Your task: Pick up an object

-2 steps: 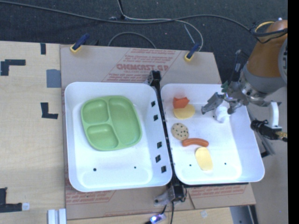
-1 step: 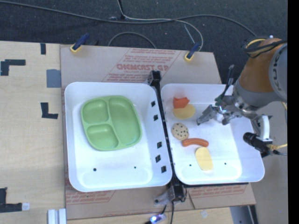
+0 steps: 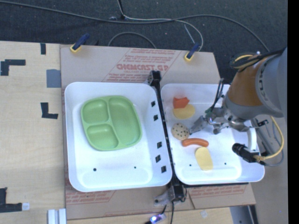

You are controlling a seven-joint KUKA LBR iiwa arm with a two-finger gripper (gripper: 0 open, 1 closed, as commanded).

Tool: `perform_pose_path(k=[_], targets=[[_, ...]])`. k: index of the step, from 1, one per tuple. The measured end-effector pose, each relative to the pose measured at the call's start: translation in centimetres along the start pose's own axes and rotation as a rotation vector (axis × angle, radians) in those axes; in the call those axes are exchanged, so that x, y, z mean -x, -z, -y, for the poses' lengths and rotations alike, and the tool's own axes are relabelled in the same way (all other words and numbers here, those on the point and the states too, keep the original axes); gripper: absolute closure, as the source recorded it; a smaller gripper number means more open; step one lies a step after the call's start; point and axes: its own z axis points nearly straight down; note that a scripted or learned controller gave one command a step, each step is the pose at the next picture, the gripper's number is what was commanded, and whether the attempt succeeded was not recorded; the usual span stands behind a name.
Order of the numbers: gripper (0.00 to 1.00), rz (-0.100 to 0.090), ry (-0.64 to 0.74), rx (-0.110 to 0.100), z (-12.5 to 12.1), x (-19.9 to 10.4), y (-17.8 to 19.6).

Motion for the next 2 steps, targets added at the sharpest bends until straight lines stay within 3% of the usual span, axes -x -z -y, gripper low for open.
perform_pose_path(k=[1, 2], targets=[[0.0, 0.001, 0.0, 0.003, 0.0, 0.0, -1.7], [1.0, 0.003, 0.0, 0.006, 0.0, 0.0, -0.6]])
